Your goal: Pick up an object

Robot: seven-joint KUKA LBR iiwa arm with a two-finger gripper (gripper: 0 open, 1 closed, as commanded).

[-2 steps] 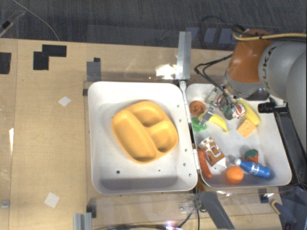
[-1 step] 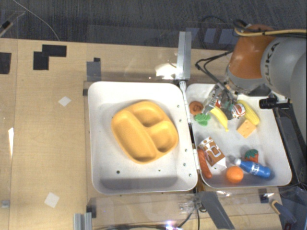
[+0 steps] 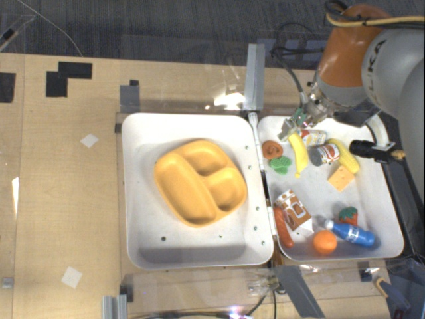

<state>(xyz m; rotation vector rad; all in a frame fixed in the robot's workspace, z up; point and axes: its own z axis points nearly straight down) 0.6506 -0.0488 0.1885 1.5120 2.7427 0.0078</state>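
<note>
One yellow divided tray (image 3: pixel 199 180) filled the left bin (image 3: pixel 139 244); the gripper (image 3: pixel 297 120), its state unclear, hovered above one banana (image 3: pixel 298 155).

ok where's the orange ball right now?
The round orange ball sits in the right white bin, near its front edge, just left of the blue bottle and below-right of the brown-and-white box.

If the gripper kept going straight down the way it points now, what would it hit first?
Probably the yellow banana lying just below the gripper at the far end of the right bin; depth is hard to judge from this slanted view.
</note>
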